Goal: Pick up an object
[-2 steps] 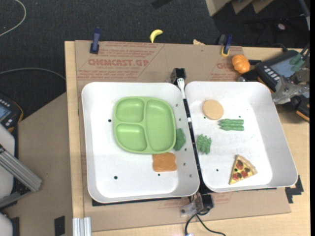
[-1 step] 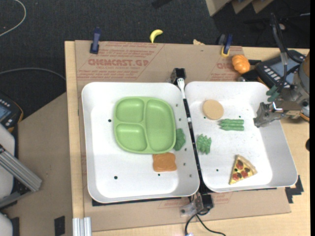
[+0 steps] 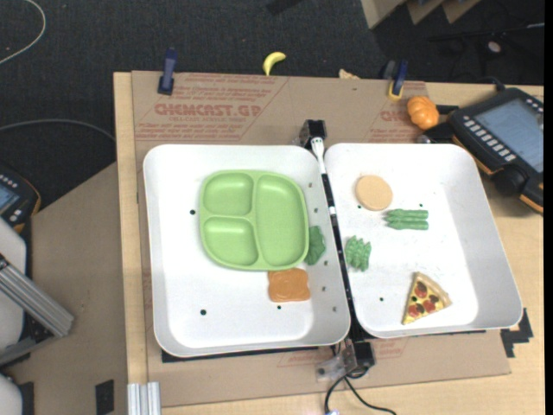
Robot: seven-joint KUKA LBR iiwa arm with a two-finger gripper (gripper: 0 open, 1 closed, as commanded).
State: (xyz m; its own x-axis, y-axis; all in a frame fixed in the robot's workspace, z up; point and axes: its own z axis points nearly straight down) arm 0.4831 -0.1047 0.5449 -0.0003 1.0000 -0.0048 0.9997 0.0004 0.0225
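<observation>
The left bin (image 3: 173, 232) holds a green divided plate (image 3: 255, 219), an orange-brown toast-like piece (image 3: 289, 285) just below it, and a small green leafy piece (image 3: 315, 245) at the plate's right edge. In the right bin (image 3: 467, 206) lie a tan round cookie (image 3: 374, 192), a green bean bundle (image 3: 406, 220), a green leafy clump (image 3: 358, 252) and a pizza slice (image 3: 424, 298).
A black controller pendant (image 3: 501, 137) rests on the bench at the right, with a small orange fruit (image 3: 422, 111) beside it. A yellow banana toy (image 3: 274, 60) lies beyond the cardboard's far edge. Blue clamps (image 3: 167, 73) hold the cardboard.
</observation>
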